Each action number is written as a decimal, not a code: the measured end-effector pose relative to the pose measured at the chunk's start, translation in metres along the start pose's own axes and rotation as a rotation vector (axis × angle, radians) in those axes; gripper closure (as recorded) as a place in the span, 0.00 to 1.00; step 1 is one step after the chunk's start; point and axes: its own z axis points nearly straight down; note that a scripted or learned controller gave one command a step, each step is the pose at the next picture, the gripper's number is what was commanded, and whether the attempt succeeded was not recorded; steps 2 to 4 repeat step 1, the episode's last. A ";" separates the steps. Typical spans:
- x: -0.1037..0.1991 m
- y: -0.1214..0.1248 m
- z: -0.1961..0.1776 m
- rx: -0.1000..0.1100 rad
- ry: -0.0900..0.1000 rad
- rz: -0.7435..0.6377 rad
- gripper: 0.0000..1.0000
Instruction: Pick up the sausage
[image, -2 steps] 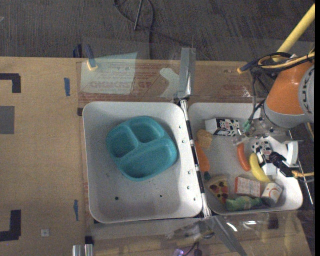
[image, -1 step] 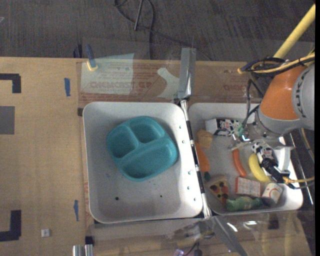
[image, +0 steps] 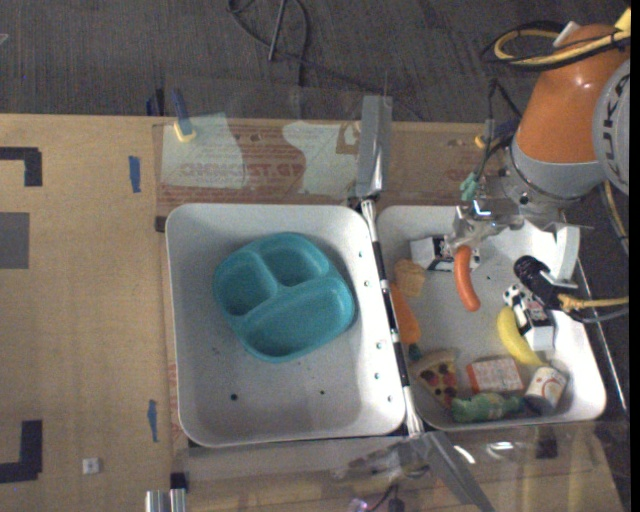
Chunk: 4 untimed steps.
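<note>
The sausage is an orange-red link standing nearly upright over the upper middle of the right bin. Its top end sits between the fingers of my gripper, which comes down from the arm at the upper right. The gripper is shut on that top end, and the rest of the sausage hangs below it toward the bin floor. I cannot tell whether the sausage's lower end touches the floor.
Also in the right bin are a carrot and a beige bread piece along the left wall, a banana, a pizza slice, a red-and-white box, a green item and a small can. The left bin holds a teal divided plate.
</note>
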 end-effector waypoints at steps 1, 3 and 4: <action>0.031 0.031 -0.036 0.000 -0.001 0.089 1.00; 0.031 0.031 -0.036 0.000 -0.001 0.089 1.00; 0.031 0.031 -0.036 0.000 -0.001 0.089 1.00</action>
